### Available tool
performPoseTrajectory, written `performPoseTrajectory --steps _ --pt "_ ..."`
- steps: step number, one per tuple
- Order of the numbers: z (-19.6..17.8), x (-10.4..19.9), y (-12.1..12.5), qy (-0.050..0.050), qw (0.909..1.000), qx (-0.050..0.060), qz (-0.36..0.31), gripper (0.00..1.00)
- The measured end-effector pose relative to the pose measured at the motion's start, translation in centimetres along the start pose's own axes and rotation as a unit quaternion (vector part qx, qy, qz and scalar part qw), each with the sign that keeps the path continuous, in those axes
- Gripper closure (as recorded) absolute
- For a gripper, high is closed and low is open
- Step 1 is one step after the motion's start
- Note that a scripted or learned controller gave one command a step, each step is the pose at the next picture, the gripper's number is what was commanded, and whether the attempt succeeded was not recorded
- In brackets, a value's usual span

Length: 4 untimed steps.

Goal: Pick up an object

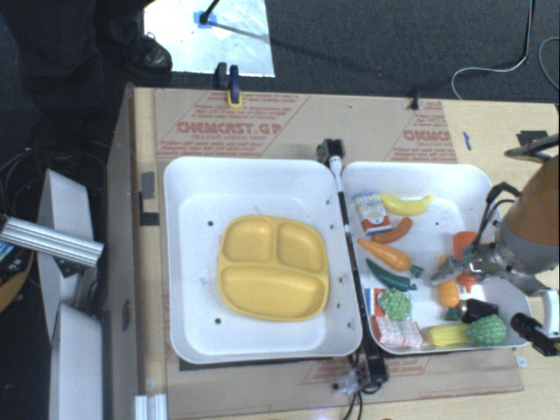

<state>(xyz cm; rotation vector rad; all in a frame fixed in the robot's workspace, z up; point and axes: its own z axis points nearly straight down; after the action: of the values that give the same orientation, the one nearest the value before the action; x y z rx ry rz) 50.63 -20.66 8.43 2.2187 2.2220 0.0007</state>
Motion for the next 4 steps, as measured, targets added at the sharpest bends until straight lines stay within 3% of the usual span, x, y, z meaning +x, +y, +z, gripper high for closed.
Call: performPoseTrajectory --steps 1,2,3,4 --pt "-5.9 0.0 -1.9 0.0 1.0 -0.001 0.001 0.0" --pt "0.0 0.3 0.1 0.0 1.0 0.0 -0.001 0.0" --pt "-5.8 0.0 -1.9 0.0 1.0 -0.001 0.0 0.0" --pt "-0.1 0.0 -0.7 0.0 1.0 0.0 0.0 0.0"
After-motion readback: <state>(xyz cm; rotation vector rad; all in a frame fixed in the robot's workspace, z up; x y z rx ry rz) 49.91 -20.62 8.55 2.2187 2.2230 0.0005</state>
